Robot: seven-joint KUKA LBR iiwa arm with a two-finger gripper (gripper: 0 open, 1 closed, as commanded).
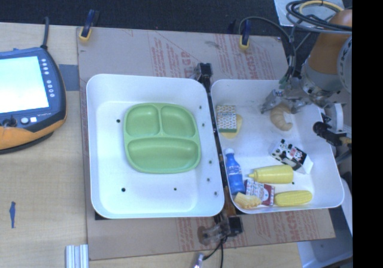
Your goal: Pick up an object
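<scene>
My gripper [283, 103] hangs low over the far part of the right bin [335, 192], open, its fingers spread just above a tan croissant-shaped piece [281, 119]. Nothing sits between the fingers. Other objects lie in the same bin. A yellow sponge-like block [228, 121] rests by the left wall. A black-and-white box [289, 154] lies in the middle, and a yellow bottle [272, 173] is on its side. A blue bottle [233, 172], a red-and-white packet [257, 191] and a yellow corn cob [293, 198] sit near the front.
The left bin [108, 195] holds a green divided plate [161, 137]. A tablet-like pendant [27, 96] lies on the bench at the far left. Cables [311, 12] loop above the arm at the upper right.
</scene>
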